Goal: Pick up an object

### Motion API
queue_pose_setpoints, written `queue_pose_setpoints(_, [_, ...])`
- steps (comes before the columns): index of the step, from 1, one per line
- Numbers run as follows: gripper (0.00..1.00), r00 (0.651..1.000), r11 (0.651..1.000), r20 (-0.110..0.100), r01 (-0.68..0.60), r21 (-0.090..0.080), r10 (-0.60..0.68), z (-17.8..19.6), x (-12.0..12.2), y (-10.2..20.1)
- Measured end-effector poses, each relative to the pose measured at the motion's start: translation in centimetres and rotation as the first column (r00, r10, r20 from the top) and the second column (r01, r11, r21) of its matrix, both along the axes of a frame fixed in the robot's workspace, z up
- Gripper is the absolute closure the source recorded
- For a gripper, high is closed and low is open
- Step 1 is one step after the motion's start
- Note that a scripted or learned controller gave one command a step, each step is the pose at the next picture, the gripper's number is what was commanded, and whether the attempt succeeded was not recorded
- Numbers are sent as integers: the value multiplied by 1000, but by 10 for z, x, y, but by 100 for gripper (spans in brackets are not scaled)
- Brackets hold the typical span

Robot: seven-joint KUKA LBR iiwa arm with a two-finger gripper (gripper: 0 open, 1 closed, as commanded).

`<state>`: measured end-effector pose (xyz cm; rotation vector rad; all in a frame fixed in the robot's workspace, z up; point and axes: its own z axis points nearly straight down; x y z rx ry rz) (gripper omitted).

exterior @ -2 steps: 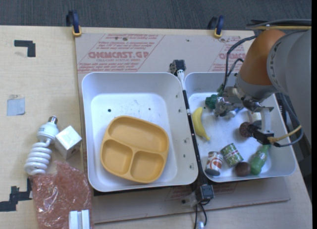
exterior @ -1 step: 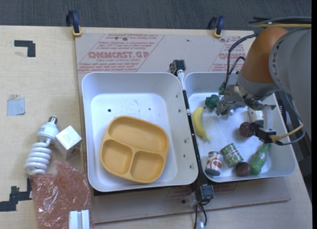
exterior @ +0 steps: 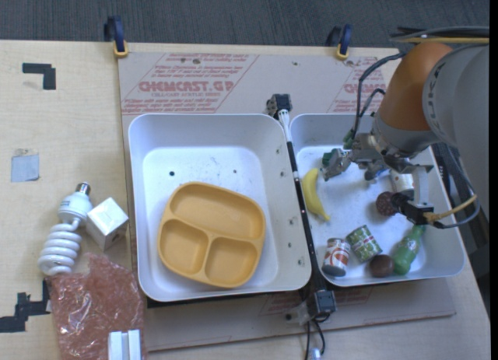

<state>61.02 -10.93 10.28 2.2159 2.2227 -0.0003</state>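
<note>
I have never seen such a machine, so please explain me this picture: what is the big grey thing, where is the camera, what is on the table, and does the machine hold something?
The grey and orange thing is a robot arm with a gripper at its end. One camera looks down on the bench from above. Two white bins stand side by side. The left bin holds a yellow tray. The right bin holds a banana, two small cans, a green bottle and two dark round things. A light bulb lies on the bench at left. The gripper hangs low over the right bin; I cannot tell if it holds anything.
</note>
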Motion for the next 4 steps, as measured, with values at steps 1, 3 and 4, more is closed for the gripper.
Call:
queue_pose_setpoints(1, [0,1000,1000,-2,5,2,-5,-11,-44,-5])
queue_pose_setpoints(3, [0,1000,1000,-1,6,1,-6,-1,-43,-6])
queue_pose_setpoints(4, [100,1000,1000,2,7,0,-7,10,-42,-7])
